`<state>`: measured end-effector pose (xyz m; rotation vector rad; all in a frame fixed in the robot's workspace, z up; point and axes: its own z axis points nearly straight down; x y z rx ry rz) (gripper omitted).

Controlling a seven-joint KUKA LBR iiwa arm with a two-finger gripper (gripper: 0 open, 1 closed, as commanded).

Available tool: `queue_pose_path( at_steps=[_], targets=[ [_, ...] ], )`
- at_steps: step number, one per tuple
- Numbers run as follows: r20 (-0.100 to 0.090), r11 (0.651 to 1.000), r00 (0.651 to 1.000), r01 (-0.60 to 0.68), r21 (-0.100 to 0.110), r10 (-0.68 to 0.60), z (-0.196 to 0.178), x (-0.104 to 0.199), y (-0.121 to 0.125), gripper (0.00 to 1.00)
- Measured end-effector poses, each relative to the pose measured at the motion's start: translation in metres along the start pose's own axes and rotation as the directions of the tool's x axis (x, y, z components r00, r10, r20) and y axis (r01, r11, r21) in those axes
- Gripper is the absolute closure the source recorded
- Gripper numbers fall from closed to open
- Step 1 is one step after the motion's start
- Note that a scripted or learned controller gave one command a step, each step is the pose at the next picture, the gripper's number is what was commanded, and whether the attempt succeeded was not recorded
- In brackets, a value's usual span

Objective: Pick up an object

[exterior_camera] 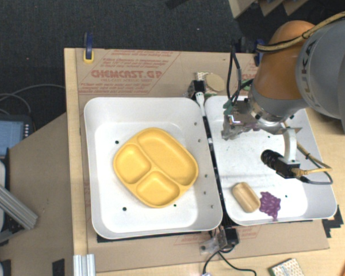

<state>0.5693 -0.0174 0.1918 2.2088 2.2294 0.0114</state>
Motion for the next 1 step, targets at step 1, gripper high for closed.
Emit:
queue_pose_path(
  at_steps=[1],
  targets=[
    [0.004, 1.0, 1.0, -0.009, -0.002, 0.009, -0.0577, -0.0133, 0.0137, 1.0]
  ],
)
